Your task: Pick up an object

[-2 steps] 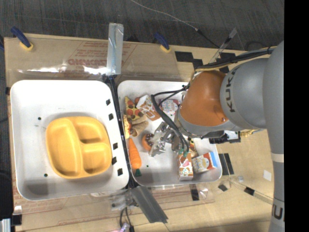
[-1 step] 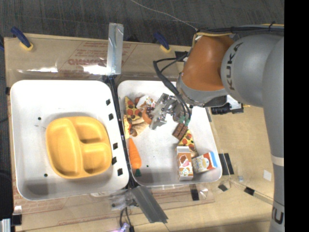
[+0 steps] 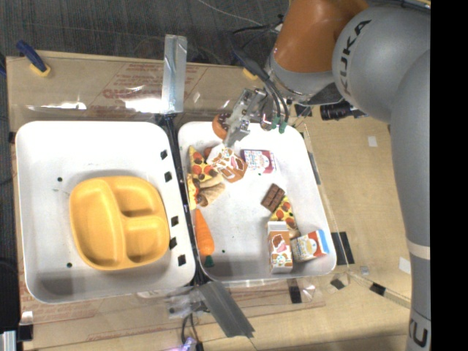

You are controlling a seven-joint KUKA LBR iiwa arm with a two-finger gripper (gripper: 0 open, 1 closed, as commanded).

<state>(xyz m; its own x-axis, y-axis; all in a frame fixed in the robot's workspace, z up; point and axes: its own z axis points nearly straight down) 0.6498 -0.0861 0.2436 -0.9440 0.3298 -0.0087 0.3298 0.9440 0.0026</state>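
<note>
Left bin [image 3: 29, 196] carries a yellow tray [image 3: 117, 221], sitting mid-bin. Over to the right bin [image 3: 314, 196]: a carrot [image 3: 204, 238] lies along its left edge, pizza slices [image 3: 199, 174] above it, a chocolate bar [image 3: 273, 197] mid-bin, cartons [image 3: 292, 247] by the lower right corner. The gripper [image 3: 235, 131] hangs over the top left corner, tips just above a round cookie-like piece [image 3: 230, 165] — the likely target, directly beneath and slightly toward the bin's centre. Whether it's clenched or released, I cannot tell.

You can read "KUKA" in white letters on the grey arm [image 3: 365, 42], upper right of frame. Red print on the cardboard [image 3: 131, 79] at top left is too faint to read. Carton [image 3: 309, 246] labels, lower right: illegible.
</note>
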